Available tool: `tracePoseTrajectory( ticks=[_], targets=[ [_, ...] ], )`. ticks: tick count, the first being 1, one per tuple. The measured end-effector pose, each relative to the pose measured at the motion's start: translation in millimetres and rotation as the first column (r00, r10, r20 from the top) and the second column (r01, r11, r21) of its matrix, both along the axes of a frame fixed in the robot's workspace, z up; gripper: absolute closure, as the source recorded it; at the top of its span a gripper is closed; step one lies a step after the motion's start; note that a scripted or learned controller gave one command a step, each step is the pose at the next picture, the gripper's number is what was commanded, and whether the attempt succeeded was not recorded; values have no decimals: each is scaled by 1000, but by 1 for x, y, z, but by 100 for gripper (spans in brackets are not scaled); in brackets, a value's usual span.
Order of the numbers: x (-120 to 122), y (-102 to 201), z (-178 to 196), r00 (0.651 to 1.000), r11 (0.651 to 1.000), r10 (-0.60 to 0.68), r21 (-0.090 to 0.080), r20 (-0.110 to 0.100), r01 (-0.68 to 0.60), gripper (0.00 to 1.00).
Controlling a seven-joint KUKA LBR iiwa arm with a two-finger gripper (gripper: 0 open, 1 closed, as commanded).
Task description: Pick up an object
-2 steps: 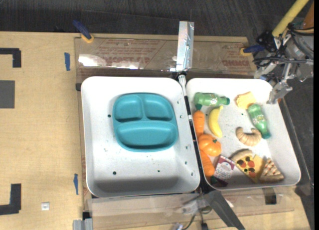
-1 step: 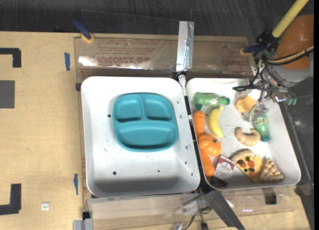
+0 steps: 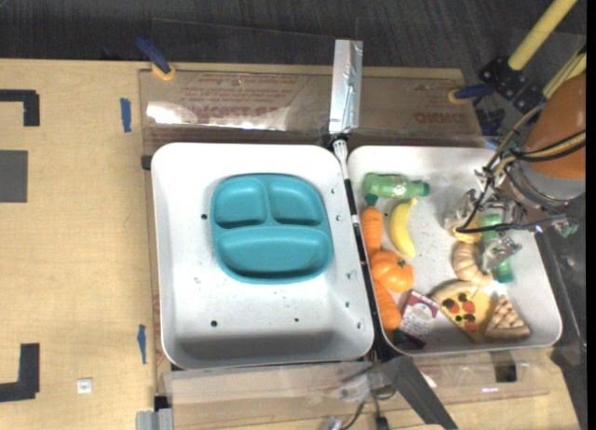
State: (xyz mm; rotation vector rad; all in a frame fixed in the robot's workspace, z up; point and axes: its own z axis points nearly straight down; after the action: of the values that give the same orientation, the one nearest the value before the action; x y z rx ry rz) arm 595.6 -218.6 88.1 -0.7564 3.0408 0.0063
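Gripper (image 3: 491,233) is being held low in right bin (image 3: 545,293), approx. over croissant (image 3: 468,262); finger state can't be told. Nothing is being seen gripped, so pick is being judged not yet done.

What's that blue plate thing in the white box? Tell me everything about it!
The teal plate is a divided tray that looks like smooth plastic, with rounded corners. It has three compartments: two small ones along the far side and one wide one along the near side, split by raised ridges. Nothing lies in any of them. It sits flat and right side up, around the middle of the left bin, a little toward the far side, resting on the bin's floor. Nothing else touches it; the toy food is all in the right bin.
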Motion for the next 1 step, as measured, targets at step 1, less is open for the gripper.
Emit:
tracePoseTrajectory(
  ticks=[1],
  targets=[
    [-90, -4, 4, 996, 996, -84, -8, 16, 84, 0]
  ],
)
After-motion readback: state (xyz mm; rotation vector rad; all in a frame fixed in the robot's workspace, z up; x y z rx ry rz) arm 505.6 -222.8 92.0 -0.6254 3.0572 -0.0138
